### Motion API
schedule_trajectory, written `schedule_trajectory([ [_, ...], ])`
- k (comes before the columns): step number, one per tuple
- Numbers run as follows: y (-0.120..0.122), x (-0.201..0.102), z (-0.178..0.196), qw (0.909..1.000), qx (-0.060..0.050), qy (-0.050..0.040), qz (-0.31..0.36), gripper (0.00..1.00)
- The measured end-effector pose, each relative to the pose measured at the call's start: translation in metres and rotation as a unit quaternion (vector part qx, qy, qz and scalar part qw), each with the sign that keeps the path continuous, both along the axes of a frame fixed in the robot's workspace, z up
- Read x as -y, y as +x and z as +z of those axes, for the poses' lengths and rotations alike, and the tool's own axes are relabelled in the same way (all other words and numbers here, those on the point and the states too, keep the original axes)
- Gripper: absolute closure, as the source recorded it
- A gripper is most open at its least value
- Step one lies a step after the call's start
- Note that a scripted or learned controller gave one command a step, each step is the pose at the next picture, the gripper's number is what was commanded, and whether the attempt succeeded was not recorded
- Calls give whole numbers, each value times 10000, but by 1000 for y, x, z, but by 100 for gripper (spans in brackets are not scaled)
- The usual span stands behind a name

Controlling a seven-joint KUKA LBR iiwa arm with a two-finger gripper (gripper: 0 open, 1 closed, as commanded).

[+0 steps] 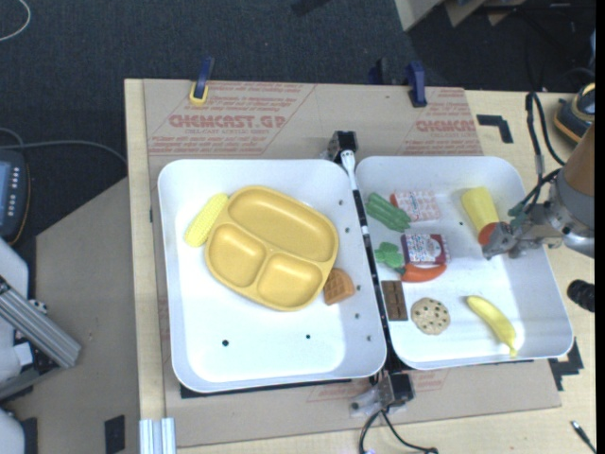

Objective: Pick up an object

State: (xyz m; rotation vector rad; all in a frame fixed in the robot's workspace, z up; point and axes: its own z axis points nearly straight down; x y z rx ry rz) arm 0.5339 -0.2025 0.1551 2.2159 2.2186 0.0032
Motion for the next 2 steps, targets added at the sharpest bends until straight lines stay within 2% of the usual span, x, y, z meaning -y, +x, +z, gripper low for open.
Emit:
schedule_trajectory([
  [1,9,-2,47,10000,4,-1,0,100],
  [2,10,-1,72,10000,-3,1,-2,100],
])
